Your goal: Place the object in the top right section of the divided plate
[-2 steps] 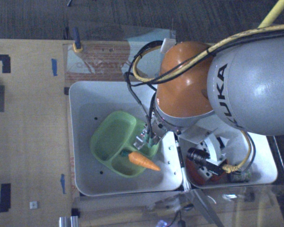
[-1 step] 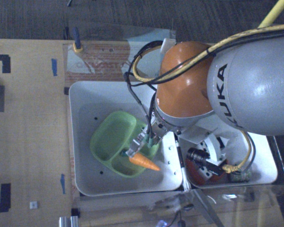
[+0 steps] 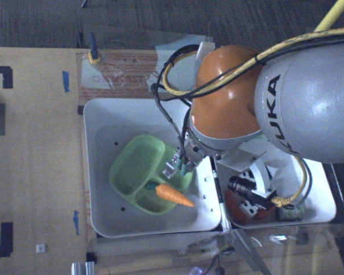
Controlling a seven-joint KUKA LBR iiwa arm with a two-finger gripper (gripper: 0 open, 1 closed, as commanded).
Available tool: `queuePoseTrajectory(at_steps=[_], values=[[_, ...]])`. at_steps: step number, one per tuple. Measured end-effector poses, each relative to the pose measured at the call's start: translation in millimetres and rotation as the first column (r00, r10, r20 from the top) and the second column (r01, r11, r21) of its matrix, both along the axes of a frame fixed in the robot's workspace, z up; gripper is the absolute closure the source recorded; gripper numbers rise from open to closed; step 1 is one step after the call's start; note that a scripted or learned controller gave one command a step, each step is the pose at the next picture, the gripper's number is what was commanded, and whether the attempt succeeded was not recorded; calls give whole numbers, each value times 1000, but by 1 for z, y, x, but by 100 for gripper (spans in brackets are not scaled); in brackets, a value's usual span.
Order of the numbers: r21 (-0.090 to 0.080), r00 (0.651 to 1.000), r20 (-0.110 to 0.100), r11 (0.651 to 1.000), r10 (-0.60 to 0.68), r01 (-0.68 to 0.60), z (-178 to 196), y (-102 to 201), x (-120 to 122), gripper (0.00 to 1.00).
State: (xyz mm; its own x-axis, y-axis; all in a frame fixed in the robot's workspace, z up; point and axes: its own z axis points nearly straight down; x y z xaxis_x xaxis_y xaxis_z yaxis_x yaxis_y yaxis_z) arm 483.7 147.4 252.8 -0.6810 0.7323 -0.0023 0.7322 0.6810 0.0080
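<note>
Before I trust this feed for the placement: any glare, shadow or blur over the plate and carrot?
Camera view: the green divided plate and carrot are evenly lit and fairly sharp; the arm casts soft shadow onto the left bin; glare whitens the right bin's floor; the gripper looks slightly soft.

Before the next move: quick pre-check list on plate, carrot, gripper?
1. Divided plate sits flat inside the left bin: ok.
2. Carrot location: lies across the plate's lower right rim, tip pointing over the bin floor, not fully in any section: not ok.
3. Gripper position: over the plate's right edge, just above the carrot: ok.
4. Carrot between the fingers: it lies apart from them, so not held: not ok.
5. Finger opening: too small and shadowed to read: cannot tell.
6. Cables hang by the wrist, above the plate: ok.
</note>
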Motion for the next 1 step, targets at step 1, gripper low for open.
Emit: queuePoseTrajectory(at_steps=[1], values=[[0,1000,0,1000,0,0,0,0,0,0]])
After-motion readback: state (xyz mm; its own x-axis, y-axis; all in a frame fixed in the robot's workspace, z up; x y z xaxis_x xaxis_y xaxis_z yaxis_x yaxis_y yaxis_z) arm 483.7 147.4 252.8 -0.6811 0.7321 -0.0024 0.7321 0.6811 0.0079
